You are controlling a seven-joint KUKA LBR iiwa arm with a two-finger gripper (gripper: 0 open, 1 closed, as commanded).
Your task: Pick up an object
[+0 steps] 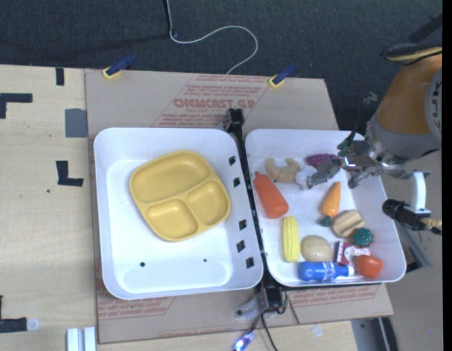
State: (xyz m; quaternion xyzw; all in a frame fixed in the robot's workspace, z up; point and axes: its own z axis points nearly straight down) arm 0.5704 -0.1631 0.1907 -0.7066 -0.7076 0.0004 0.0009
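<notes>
The right bin (284, 139) holds several toy foods. Among them are a purple eggplant (319, 159), a tan figure (283, 170), a red-orange pepper (270, 196), a small orange carrot (331, 198), a corn cob (290, 238), a potato (316, 248) and a blue bottle (321, 271). My gripper (339, 172) hangs low over the bin's back right part, just right of the eggplant and above the carrot. Its dark fingers (322, 175) stand spread, open, with nothing between them.
A yellow divided plate (181, 194) lies in the left bin (116, 254). A bread-like piece (347, 221), a green piece (363, 236) and a red tomato (369, 267) crowd the right bin's front right corner. A black divider (244, 196) separates the bins.
</notes>
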